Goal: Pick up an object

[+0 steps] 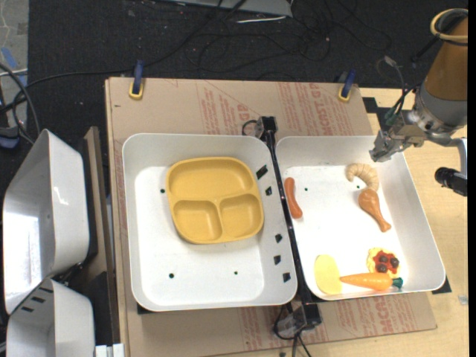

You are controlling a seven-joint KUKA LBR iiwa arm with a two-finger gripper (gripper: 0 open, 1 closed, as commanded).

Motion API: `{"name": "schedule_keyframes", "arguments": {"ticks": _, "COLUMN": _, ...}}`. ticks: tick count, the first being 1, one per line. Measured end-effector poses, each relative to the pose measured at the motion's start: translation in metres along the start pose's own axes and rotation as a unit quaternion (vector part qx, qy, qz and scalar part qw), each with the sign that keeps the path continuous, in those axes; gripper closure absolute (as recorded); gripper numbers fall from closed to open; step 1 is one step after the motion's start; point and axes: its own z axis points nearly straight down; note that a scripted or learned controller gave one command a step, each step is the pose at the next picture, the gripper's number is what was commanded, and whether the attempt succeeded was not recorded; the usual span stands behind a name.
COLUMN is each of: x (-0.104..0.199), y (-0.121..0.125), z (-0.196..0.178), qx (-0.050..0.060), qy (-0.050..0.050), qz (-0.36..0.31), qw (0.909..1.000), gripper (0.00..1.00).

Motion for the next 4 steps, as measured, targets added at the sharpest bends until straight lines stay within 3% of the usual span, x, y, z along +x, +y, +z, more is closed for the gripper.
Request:
{"name": "schedule_keyframes", "arguments": {"ticks": 1, "x": 0.003, "y": -0.001, "z": -0.064, "qx": -0.001, "qy": 0.0, "qz": -0.001, "qw": 1.0, "gripper": 1.0}}
{"name": "schedule_keyframes", "arguments": {"ticks": 2, "x": 0.002, "y": 0.0, "z": -0.093, "qx": 0.0, "qy": 0.0, "qz": -0.001, "qw": 1.0, "gripper": 1.0}}
{"name": "schedule_keyframes", "arguments": {"ticks": 4, "x": 0.109, "y": -0.035, "z": -0.083, "qx": 0.003, "qy": 0.002, "qz": -0.003, "qw": 1.0, "gripper": 1.0}}
